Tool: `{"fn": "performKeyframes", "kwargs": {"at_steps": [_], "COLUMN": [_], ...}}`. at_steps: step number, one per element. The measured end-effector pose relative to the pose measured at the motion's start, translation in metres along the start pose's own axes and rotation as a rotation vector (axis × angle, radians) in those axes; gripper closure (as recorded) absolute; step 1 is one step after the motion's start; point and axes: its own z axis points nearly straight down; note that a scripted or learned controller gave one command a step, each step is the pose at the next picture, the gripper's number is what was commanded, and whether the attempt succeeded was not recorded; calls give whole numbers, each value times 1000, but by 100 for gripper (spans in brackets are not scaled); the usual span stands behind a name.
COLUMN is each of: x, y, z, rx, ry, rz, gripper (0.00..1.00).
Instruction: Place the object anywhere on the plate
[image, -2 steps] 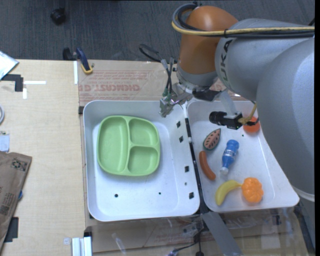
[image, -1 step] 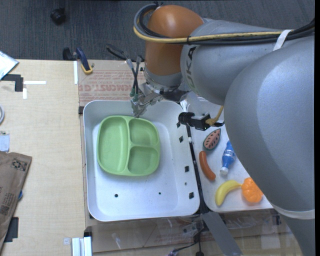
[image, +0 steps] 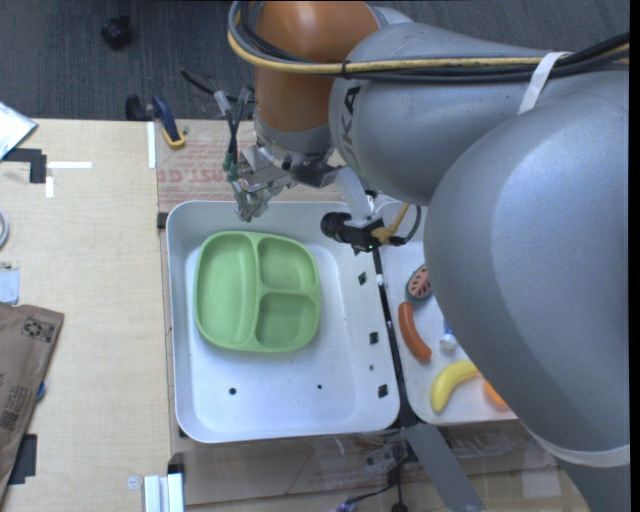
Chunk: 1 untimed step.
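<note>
We see the gripper over the top edge of the left bin, just above the green plate. We cannot tell its state. A hot dog and banana lie in the right bin.

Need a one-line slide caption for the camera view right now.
Gripper hovering at the far rim of the left bin, above the green divided plate; toy food lies in the right bin.

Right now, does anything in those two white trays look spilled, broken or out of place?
Nothing stands out. The green plate lies flat in the left bin, bare. The hot dog and banana rest in the right bin. The gripper hovers above the plate's far edge.
</note>
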Motion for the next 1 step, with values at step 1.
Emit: {"fn": "performKeyframes", "kwargs": {"at_steps": [1], "x": [-11], "y": [-52], "z": [51], "rx": [3], "ry": [1], "rz": [-62], "gripper": [100]}}
